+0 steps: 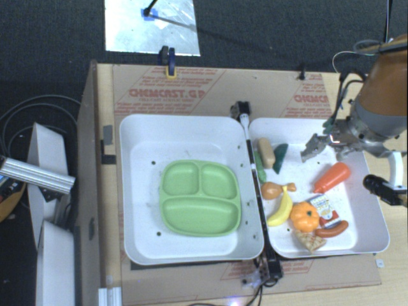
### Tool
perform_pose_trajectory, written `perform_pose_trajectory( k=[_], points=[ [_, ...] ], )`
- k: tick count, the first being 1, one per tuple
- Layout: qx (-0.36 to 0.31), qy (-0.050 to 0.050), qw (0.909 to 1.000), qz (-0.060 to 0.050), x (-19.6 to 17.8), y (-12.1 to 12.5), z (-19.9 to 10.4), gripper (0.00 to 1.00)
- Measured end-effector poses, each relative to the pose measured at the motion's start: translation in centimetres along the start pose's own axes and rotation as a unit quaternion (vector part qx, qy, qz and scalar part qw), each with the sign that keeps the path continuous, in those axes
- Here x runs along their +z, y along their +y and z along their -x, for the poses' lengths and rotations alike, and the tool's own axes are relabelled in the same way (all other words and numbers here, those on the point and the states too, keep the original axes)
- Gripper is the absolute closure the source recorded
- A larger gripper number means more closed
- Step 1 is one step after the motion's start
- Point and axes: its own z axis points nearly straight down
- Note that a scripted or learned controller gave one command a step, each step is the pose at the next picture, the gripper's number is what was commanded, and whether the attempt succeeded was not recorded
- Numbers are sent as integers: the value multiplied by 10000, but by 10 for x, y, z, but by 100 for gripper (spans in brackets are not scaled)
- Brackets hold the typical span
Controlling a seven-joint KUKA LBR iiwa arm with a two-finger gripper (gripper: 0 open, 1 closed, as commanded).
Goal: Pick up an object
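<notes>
The right bin [376, 225] holds several toy foods. An orange carrot [331, 177] lies at its right, with a chicken drumstick [277, 189], a banana [280, 210] and a small orange pumpkin [304, 217] lower down. A tan bread piece [266, 153], a long green vegetable [260, 164] and a dark green item [280, 153] sit by the left wall. My gripper [315, 148] hangs over the upper middle of this bin, just above and left of the carrot, with nothing seen in it.
A green divided plate [199, 196] lies in the left bin [137, 171]. A red sausage [331, 229], a cracker [310, 240] and a white packet [322, 204] crowd the right bin's lower part. The grey arm [382, 101] enters from the right.
</notes>
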Motion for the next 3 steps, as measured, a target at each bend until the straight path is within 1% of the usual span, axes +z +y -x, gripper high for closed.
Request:
perform_pose_trajectory(
  k=[1,2,3],
  points=[
    [9,-2,10000,4,51,-1,61,0],
    [13,3,10000,-10,131,-11,70,0],
    [-17,-3,10000,30,139,59,44,0]
  ],
)
